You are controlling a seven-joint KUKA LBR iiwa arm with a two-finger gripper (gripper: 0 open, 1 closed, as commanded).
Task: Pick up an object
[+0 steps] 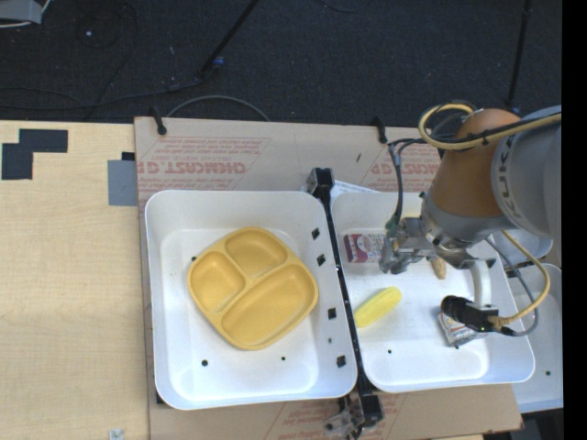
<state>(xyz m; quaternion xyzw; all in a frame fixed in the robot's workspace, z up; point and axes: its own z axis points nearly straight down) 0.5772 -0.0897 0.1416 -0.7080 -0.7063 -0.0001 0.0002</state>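
My gripper (pixel 396 258) hangs low over the back of the right bin (pixel 514 367). Just left of it lies a small white packet with a red and purple label (pixel 361 246), close to the gripper or touching it. A yellow banana-shaped object (pixel 377 306) rests in front of the gripper, near the divider between the bins. A small tan piece (pixel 438 267) shows just right of the gripper, partly hidden by the wrist.
A yellow divided plate (pixel 252 287) sits in the middle of the left bin (pixel 174 356). The grey and orange arm (pixel 481 177) covers the right bin's back right part. Brown cardboard (pixel 238 159) lies behind both bins.
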